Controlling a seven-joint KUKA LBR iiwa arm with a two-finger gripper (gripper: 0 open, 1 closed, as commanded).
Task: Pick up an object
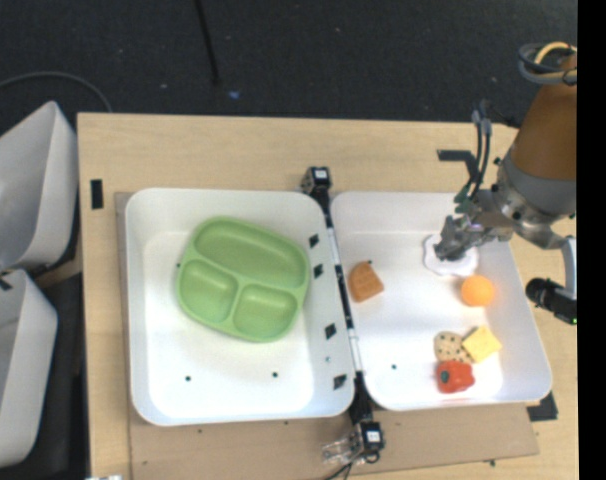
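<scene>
We see the gripper (453,246) low in the right bin (403,218), over a small white object (453,261) near the bin's 1 o'clock area. The white object is mostly hidden beneath it, so we cannot read its long axis or heading. We cannot tell how the fingers stand; they are dark and blurred against the object.

Just beside, at 4 o'clock from the gripper, sits an orange ball (477,290). At 9 o'clock in the bin lies an orange-brown block (365,282), long axis running roughly 11 to 5.

Toward 5 o'clock we note a cluster: a spotted tan piece (447,346), a yellow block (482,344) touching it, and a red piece (455,376) just below.

The left bin (143,268) bears a green divided plate (243,279), its long axis running 10 to 4.
</scene>
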